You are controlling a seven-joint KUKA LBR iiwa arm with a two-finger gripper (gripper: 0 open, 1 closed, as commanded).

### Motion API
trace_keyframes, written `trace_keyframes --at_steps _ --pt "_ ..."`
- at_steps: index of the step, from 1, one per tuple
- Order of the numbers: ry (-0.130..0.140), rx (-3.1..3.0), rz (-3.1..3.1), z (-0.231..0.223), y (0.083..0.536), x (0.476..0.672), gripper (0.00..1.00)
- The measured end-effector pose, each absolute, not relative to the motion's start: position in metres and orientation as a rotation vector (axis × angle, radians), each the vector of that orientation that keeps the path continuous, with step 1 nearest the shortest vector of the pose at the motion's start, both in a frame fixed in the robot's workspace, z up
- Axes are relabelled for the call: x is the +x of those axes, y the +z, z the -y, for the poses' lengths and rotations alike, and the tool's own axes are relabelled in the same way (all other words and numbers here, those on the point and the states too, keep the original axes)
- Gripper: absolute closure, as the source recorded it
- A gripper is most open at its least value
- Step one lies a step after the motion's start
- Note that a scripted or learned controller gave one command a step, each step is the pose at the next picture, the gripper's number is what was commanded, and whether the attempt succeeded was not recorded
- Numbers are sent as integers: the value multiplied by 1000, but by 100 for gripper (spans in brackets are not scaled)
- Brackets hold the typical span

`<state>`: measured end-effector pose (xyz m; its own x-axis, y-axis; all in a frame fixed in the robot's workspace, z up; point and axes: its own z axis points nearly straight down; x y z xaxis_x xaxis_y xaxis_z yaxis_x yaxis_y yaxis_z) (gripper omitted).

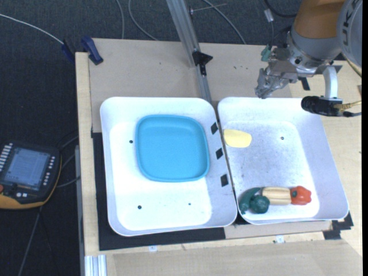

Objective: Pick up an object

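In the right bin (322, 148) lie a yellow oval piece (237, 138) near the left wall and, along the front wall, a dark green round thing (255, 203), a tan cylinder (276, 195) and a red piece (300, 195) side by side. My gripper (265, 89) hangs above the bin's back rim, well behind the yellow piece, with nothing seen between its fingers.
The left bin (118, 200) bears a blue square plate (172, 148). A metal post (185, 25) slants up behind the bins. A black fitting (322, 104) juts out at the right bin's back right corner. A handheld pendant (26, 171) lies left of the bench.
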<state>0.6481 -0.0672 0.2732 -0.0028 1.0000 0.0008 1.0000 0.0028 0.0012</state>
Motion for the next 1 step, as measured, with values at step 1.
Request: trace_keyframes --at_steps 1 --pt "2 2217 -2227 16 263 621 100"
